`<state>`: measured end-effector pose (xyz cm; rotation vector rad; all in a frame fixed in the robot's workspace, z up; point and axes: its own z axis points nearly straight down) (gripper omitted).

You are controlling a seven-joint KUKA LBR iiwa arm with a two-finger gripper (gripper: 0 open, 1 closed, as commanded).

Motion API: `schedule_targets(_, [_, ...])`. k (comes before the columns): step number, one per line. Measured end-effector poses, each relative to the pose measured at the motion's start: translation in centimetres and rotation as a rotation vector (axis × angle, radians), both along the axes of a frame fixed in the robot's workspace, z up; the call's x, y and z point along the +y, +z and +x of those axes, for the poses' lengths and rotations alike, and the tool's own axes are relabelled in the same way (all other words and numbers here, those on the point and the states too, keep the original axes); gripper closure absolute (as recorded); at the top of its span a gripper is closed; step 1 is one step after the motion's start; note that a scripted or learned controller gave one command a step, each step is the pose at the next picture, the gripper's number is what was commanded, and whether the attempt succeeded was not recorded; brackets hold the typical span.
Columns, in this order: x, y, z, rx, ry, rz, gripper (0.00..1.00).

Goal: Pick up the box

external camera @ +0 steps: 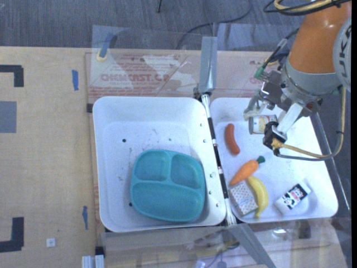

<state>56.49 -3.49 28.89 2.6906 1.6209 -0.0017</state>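
Note:
A small white box with black markings lies in the right bin, near its front right corner. A flat box with a fine checked pattern lies at the bin's front left, partly under a banana. My gripper hangs over the back of the right bin, well apart from both boxes. Nothing from the bin is seen in it.
A red sausage and an orange carrot lie in the right bin, between the gripper and the boxes. The left bin holds a teal divided plate. A metal divider separates the bins.

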Motion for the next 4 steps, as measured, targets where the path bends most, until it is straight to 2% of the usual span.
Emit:
schedule_targets(1, [2.1, 0.1, 4.4, -0.001, -0.200, 0.000, 1.00])
schedule_targets(2, [0.1, 1.5, 6.7, 0.000, -0.437, 0.000, 1.00])
schedule_targets(3, [4.0, -0.3, 4.7, 0.005, -0.484, 0.000, 1.00])
schedule_targets(4, [10.1, -2.1, 1.5, 0.003, -0.448, 0.002, 1.00])
